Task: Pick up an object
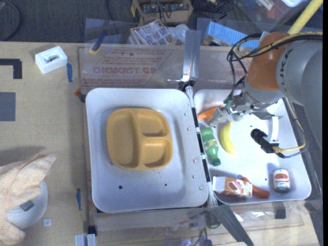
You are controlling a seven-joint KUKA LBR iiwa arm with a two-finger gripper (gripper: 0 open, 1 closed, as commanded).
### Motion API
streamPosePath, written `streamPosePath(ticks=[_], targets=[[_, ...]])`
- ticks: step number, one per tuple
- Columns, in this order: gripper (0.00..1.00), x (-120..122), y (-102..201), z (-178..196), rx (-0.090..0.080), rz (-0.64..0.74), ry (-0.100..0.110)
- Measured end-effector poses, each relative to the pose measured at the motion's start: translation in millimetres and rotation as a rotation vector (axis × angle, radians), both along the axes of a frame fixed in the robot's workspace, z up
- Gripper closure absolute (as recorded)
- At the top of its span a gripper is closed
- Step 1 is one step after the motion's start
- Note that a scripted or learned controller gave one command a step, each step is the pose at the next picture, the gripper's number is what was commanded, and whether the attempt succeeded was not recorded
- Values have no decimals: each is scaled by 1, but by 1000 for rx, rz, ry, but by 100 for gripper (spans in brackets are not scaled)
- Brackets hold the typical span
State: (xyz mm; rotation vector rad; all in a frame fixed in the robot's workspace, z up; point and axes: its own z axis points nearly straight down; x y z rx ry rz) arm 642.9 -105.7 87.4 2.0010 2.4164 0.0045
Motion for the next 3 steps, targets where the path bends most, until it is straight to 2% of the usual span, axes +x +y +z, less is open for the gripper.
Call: streamPosePath(ticks=[1,2,3], targets=[[0,-51,-11,1,0,65,-1],[100,-50,-14,13,0,59,-8],[100,-37,32,129,0,-250,4]])
